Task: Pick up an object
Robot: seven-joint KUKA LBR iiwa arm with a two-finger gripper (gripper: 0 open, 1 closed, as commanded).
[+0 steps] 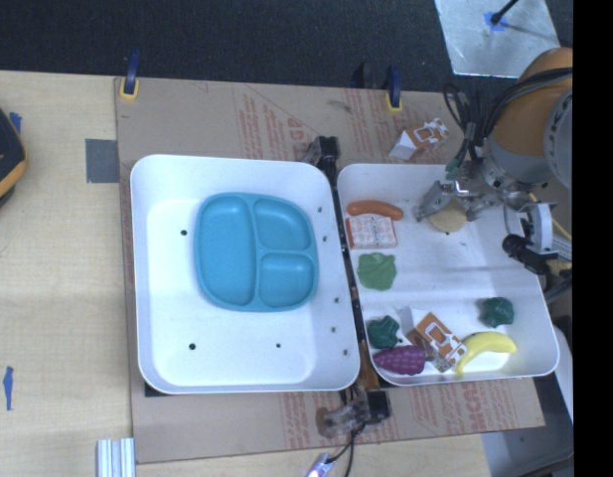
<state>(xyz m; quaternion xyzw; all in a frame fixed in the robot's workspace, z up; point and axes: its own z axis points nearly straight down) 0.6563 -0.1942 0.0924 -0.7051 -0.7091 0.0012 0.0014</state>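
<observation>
My gripper (451, 204) is low over the back of the right bin (465, 266), its fingers spread open. A small beige round object (448, 221) lies on the bin floor just in front of the fingertips, touching or nearly touching them; nothing is lifted. The same bin holds an orange sausage (375, 209), a red-and-white packet (371, 232), a green leafy piece (377, 270), a dark green piece (383, 331), purple grapes (399, 360), an orange-and-white packet (437, 336), a yellow banana (485, 346) and a dark green broccoli-like piece (498, 311).
The left bin (167, 296) carries a blue divided plate (256, 250). Another small packet (420, 139) lies on the cardboard behind the right bin. The arm's grey body and cables (525, 167) crowd the right bin's back right corner.
</observation>
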